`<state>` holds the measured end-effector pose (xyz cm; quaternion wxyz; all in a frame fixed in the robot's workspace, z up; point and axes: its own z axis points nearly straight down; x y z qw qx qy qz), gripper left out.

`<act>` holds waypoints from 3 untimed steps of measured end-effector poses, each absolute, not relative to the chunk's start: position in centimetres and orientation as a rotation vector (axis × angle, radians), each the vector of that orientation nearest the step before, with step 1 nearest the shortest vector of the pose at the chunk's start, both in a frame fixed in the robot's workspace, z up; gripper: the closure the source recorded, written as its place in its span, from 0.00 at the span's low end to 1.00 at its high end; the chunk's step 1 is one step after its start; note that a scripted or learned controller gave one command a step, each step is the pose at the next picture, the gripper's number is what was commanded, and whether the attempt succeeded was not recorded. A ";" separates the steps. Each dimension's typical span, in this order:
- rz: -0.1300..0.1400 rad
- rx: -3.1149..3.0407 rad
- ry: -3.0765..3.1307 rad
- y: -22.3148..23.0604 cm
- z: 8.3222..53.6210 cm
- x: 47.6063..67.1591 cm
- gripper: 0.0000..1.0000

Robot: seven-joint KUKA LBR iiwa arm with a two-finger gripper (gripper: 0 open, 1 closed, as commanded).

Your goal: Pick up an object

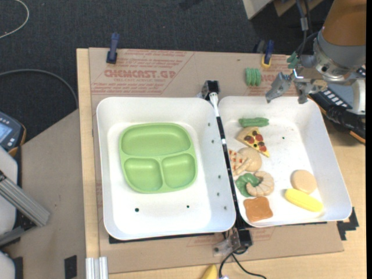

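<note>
Two shallow white plastic bins sit side by side; the left bin point(110, 156) holds a green three-compartment plastic tray point(157, 156). The right bin point(325, 150) holds small toy foods: a pizza slice point(253, 140), a yellow oblong piece point(303, 200), an orange square point(258, 208). The grey two-finger gripper point(289, 90) hovers over that bin's far rim, jaws spread wide, holding nothing.

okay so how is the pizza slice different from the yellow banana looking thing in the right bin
The pizza slice is a flat wedge, tan with red and dark spots; the yellow piece is a plain, rounded, elongated lump. The pizza slice lies near the middle of the right bin, below a green pod; the yellow piece lies near the front right corner, touching a peach oval. Both lie flat in the same bin, away from the pincer.
</note>
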<state>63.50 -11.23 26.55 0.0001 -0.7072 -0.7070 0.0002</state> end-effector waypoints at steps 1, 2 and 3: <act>0.009 -2.217 -2.214 -12.7 11.9 64.7 0.00; 0.004 -2.214 -2.219 -9.0 8.2 61.4 0.00; -0.003 -2.225 -2.222 -9.3 9.6 61.7 1.00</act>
